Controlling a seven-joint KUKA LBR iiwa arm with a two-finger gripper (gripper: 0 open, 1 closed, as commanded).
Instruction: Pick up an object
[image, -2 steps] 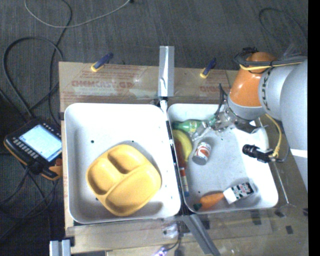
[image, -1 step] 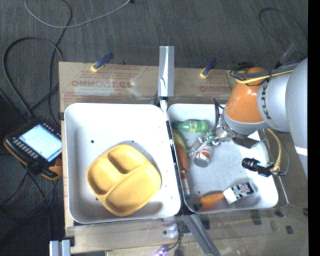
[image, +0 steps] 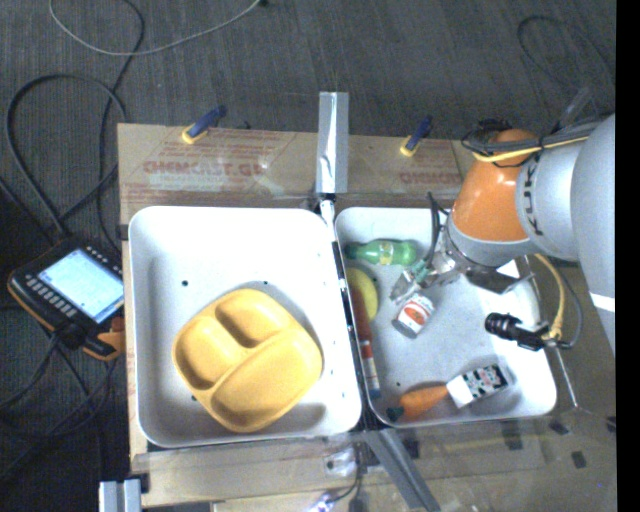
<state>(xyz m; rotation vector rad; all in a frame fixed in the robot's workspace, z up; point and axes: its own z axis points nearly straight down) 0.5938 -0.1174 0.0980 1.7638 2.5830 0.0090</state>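
The gripper (image: 412, 284) is being held low in the right bin (image: 540, 395), just above a small white-and-red container (image: 414, 314) (contact cannot be told). A green bottle (image: 383, 252) and a banana (image: 362, 293) are lying just beside it.

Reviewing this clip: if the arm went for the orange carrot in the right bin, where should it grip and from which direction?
Probably the carrot across its thick middle, coming straight down from above. It lies flat near the right bin's front wall, long axis running left to right, so the fingers should close front to back. The small box sits close to its right end, so stay toward the left half.
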